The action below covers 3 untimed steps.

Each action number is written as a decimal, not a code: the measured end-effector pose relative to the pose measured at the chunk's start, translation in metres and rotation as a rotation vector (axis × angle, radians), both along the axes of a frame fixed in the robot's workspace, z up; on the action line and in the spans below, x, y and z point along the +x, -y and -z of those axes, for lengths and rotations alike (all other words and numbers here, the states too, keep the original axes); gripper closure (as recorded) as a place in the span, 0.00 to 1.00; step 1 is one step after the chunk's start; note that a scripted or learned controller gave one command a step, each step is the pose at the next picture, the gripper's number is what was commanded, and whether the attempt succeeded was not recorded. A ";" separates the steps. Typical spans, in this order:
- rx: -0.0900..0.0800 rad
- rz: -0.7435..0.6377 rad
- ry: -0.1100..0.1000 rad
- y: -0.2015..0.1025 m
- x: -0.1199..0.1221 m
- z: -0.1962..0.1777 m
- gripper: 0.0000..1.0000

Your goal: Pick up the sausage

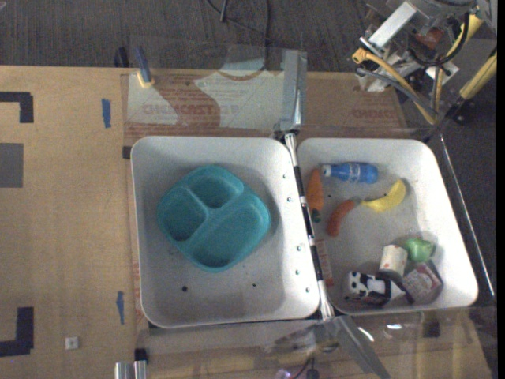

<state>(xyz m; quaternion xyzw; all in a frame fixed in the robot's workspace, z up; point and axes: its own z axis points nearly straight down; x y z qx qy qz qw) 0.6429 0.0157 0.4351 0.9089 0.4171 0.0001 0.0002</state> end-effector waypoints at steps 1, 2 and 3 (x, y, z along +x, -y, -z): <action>-0.001 -0.462 0.002 -0.053 0.016 0.000 1.00; -0.001 -0.766 0.003 -0.185 0.023 -0.001 1.00; -0.002 -1.113 0.004 -0.208 0.023 -0.001 1.00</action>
